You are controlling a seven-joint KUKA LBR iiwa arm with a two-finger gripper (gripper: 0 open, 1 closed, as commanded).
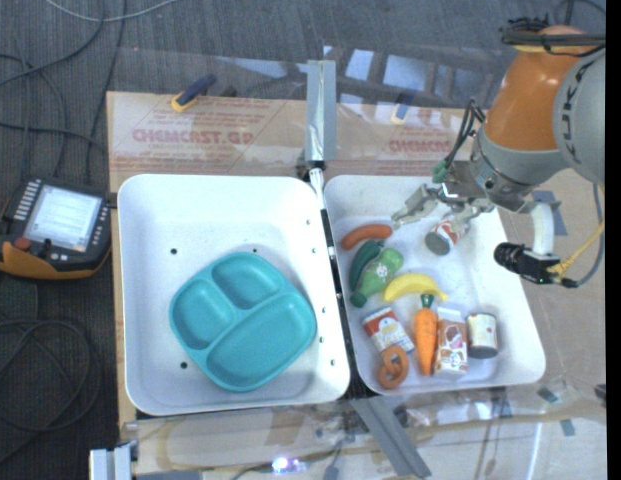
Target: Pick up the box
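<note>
The end effector (437, 200) is seen spread open and holding nothing above the right bin's (520, 363) far side, presumably poised for a descent, while the box (451, 346) is left lying near the bin's front beside the carrot (426, 338)

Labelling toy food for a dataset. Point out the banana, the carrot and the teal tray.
banana (414, 287), camera view, middle of its yellow curve.
carrot (426, 340), camera view, middle of its orange body.
teal tray (243, 320), camera view, the ridge between its compartments.
</note>
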